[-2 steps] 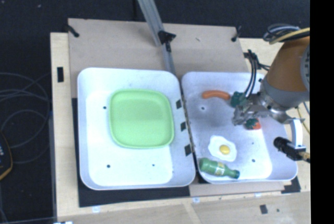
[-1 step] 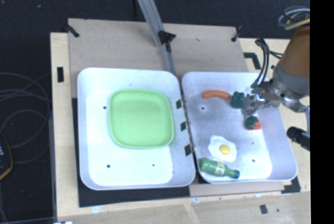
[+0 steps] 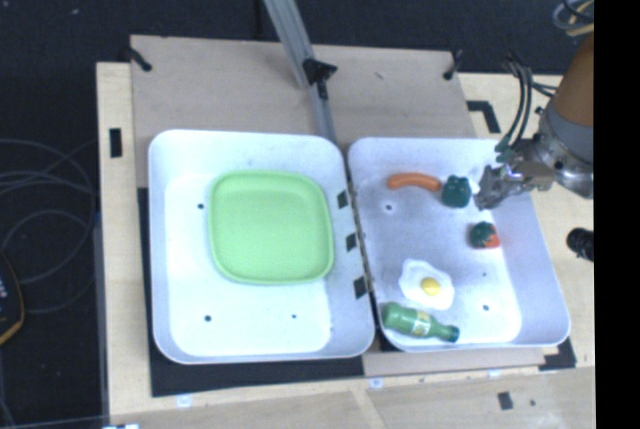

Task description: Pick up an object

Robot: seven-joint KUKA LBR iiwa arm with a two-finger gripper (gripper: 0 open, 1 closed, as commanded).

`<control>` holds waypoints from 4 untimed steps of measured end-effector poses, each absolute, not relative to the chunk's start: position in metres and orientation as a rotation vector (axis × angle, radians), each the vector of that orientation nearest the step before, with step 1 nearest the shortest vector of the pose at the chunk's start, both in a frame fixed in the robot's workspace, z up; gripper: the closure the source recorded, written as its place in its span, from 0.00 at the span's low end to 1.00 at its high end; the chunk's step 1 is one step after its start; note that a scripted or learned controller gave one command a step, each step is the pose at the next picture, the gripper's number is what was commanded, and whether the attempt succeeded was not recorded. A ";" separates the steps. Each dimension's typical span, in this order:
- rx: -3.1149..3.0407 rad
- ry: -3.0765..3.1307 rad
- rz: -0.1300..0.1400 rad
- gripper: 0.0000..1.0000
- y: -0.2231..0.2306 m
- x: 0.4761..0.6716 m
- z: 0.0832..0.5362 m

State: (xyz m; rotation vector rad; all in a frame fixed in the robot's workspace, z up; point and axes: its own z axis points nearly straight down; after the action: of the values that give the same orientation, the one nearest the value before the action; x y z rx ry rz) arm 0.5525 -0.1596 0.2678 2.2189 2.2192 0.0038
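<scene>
The right bin (image 3: 520, 307) holds an orange sausage (image 3: 414, 182), a dark green block (image 3: 456, 191), a small red and green fruit (image 3: 485, 235), a fried egg (image 3: 427, 285) and a green bottle (image 3: 420, 322) lying near the front edge. My gripper (image 3: 494, 189) hangs over the bin's upper right part, just right of the dark green block and above the small fruit. I see nothing between its fingers.
The left bin (image 3: 180, 217) carries a light green square plate (image 3: 270, 226). A grey pole (image 3: 285, 7) slants down from the top to the divider between the bins. The arm's cables (image 3: 520, 107) hang at the far right.
</scene>
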 end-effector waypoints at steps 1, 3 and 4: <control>2.217 2.225 0.002 1.00 -0.114 0.558 0.272; 2.217 2.226 0.002 1.00 -0.028 0.572 0.265; 2.219 2.225 -0.001 1.00 0.023 0.580 0.247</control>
State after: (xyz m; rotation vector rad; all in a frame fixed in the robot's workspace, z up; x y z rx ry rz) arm 0.5805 0.0233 0.2472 2.2186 2.2251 -0.0006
